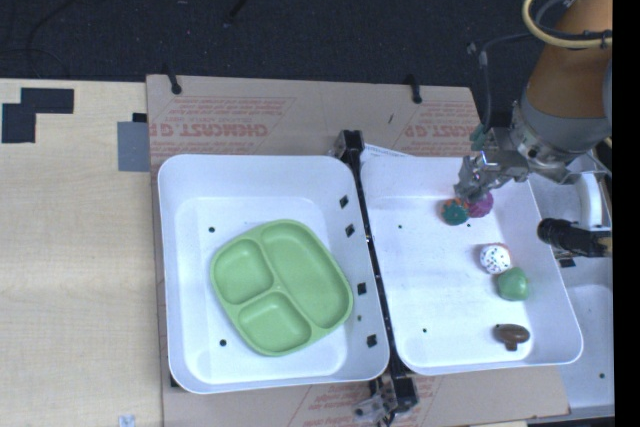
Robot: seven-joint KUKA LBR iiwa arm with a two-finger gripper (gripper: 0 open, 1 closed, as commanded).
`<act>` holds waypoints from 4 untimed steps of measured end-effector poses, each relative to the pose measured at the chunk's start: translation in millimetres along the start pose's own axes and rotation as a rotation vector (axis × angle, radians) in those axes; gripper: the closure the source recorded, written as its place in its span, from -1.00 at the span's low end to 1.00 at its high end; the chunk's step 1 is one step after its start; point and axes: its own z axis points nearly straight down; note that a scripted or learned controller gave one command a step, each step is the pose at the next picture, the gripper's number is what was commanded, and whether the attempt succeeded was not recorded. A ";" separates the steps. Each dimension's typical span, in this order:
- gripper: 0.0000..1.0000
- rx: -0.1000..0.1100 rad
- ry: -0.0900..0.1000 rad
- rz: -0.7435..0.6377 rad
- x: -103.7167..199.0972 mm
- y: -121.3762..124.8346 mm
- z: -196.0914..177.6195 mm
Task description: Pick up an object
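The hand (pixel 478 183) sits low at the right bin's (pixel 420 335) upper right, directly over the teal and purple toys (pixel 466 208); its grip state cannot be determined.

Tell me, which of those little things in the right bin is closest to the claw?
The teal and purple piece, directly below the claw. The spotted white ball, green lump and brown piece lie farther toward the front.

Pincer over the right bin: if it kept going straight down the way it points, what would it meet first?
Probably the teal and purple toy lying just under the pincer, near the right bin's far wall. Height above it is hard to judge from this slanted view.
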 end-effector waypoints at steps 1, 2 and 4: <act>1.00 0.001 -0.001 0.000 48.4 4.7 17.8; 1.00 0.000 -0.001 -0.001 94.4 17.9 23.4; 1.00 0.002 -0.002 0.000 197.5 18.6 36.9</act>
